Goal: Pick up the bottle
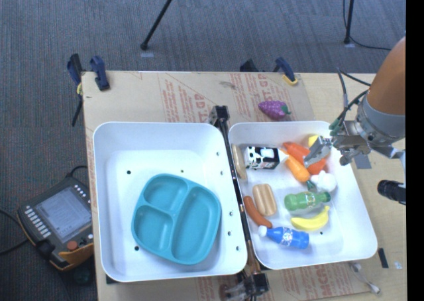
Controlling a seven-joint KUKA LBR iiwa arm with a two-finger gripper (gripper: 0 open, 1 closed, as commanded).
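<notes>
Reaching in over the right bin (361,227), your gripper (320,148) hovers above the toys; whether it is spread or pressed together you cannot tell from this slant. You look to be at the approach step, with nothing picked yet. The green bottle (306,199) lies on its side just below the tool, near the banana (311,221), with the carrot (297,169) between. Next, you likely need to shift down-view and descend squarely over its body.

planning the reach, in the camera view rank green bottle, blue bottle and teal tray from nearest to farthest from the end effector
1. green bottle, just below the end effector in the right bin.
2. blue bottle, nearer that bin's front edge.
3. teal tray, over in the left bin.
</notes>
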